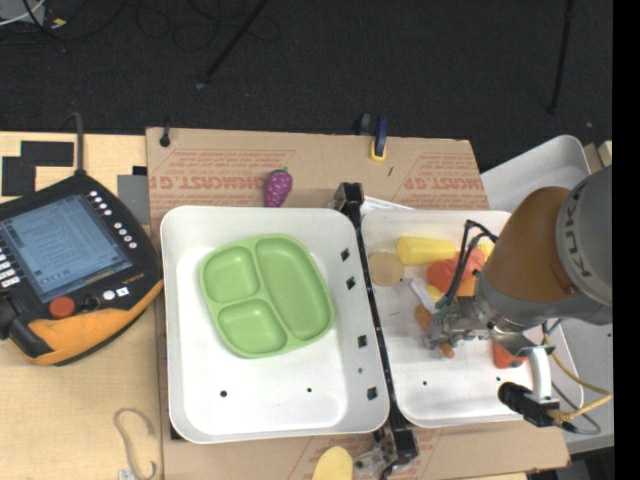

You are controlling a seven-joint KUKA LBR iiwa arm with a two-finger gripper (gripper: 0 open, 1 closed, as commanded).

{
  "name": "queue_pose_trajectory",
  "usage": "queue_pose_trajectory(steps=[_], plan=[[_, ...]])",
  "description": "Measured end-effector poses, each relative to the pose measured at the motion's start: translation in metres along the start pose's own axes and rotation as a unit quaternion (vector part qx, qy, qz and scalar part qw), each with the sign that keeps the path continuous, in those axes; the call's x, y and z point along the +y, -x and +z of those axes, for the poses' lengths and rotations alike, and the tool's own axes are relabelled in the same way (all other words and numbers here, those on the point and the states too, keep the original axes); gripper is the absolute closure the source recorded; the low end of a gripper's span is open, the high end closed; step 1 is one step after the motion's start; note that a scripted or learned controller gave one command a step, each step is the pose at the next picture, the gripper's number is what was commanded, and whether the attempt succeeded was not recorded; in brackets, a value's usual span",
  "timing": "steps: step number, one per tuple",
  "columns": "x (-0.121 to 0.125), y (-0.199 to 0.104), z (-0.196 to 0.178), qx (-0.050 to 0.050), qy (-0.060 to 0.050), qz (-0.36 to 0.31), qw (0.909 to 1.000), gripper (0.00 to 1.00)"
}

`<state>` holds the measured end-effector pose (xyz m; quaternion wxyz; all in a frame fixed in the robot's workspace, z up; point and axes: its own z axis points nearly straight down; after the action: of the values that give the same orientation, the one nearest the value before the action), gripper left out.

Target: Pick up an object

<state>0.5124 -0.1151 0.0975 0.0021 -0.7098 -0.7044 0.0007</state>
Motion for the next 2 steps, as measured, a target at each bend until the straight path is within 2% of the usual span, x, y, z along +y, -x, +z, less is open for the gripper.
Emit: queue_pose_trajectory(steps=[1,2], plan=[[-0.008,0.005,-0.058,-0.001,0.003,0.000,1.0000,1.00],[-0.003,0.015,-0.115,-0.002,0.004,-0.004,1.0000,1.00]])
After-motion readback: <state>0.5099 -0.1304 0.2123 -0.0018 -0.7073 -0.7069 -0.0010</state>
